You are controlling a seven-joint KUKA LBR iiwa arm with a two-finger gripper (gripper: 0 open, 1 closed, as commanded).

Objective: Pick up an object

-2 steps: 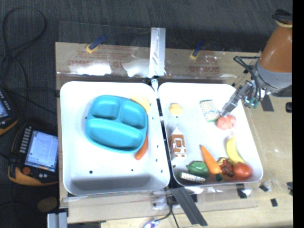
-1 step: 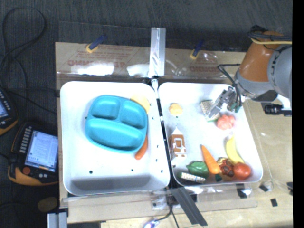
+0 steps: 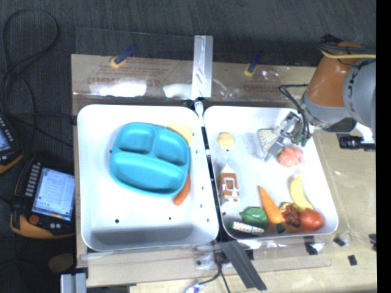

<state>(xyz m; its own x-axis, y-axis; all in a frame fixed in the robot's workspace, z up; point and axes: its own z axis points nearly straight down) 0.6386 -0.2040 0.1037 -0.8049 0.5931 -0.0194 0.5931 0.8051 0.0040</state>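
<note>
My gripper (image 3: 284,148) hangs low over the back right of the right bin (image 3: 244,116), with the arm coming in from the right. It is open, with nothing held between its fingers. A pink round toy (image 3: 292,157) lies just in front of the fingertips, touching or nearly touching them. A pale grey wedge (image 3: 266,137) sits just to the gripper's left. Further forward lie a banana (image 3: 298,192), a carrot (image 3: 269,204), a red tomato (image 3: 311,220) and a green pepper (image 3: 253,215).
A small yellow ball (image 3: 226,140) and an orange-and-white box (image 3: 228,187) lie by the right bin's left wall. The left bin (image 3: 98,218) holds a blue divided plate (image 3: 149,157), a yellow piece (image 3: 181,131) and an orange carrot (image 3: 182,192).
</note>
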